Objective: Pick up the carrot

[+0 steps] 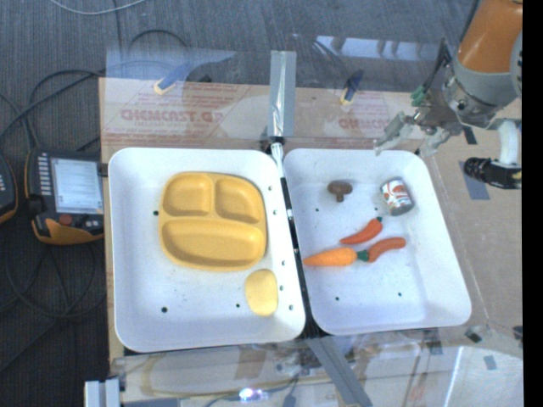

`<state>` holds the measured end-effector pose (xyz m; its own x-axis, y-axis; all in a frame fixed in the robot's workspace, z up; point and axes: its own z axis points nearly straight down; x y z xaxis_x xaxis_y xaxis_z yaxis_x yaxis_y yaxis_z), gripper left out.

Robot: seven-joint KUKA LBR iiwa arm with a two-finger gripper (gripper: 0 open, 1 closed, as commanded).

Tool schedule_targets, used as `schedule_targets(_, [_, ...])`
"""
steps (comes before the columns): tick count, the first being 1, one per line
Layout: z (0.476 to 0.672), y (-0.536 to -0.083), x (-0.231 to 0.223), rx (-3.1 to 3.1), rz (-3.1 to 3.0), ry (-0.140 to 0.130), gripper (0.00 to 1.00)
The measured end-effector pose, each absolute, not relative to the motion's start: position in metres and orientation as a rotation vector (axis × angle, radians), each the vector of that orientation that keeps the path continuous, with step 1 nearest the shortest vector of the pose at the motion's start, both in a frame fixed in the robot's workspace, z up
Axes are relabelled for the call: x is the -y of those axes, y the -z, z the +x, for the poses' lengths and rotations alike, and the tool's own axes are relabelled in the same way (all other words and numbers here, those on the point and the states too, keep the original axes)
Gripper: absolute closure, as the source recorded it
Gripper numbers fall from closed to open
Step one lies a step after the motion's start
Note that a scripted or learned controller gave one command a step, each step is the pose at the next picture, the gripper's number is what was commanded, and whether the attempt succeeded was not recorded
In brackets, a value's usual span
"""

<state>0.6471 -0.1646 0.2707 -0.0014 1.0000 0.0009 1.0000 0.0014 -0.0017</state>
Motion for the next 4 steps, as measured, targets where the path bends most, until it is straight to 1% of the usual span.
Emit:
schedule_targets(1, [0.582,-0.174,0.19,2.556,-1.824,0.0,0.0])
schedule_targets(2, [0.571,-0.102,0.104,2.403,-2.02,0.0,0.0])
schedule_targets(3, [0.492,-0.092,0.106,2.388,-2.065,0.015,0.0])
schedule_targets(4, [0.493,-0.102,0.104,2.388,-2.063,0.02,1.0])
